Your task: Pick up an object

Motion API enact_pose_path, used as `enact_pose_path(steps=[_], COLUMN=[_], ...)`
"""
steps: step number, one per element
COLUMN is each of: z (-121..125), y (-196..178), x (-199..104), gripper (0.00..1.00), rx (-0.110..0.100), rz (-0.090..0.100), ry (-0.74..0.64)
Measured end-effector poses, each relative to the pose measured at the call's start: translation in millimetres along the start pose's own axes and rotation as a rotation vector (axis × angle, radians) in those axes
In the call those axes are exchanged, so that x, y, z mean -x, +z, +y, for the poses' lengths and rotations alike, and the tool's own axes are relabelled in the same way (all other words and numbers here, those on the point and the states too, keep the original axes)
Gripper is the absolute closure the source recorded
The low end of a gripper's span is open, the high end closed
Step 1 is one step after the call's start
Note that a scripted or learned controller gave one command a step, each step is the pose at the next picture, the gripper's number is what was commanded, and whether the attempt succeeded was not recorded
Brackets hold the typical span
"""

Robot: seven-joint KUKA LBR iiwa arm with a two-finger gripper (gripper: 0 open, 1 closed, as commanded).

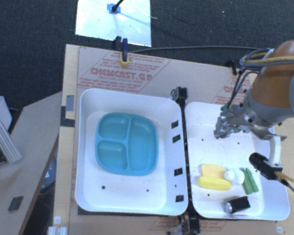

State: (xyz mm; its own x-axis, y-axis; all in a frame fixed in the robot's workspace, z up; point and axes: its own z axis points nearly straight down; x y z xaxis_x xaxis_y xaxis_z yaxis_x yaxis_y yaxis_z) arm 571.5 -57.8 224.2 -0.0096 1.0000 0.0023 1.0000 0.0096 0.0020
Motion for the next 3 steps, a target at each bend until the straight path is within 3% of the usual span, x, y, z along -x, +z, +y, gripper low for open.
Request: enact_pose_path(steps=[3], z=[-5], y=[10], x=[-169], gripper=[1.0], rx=[-0.001], rz=[0.0], ry=[0.0])
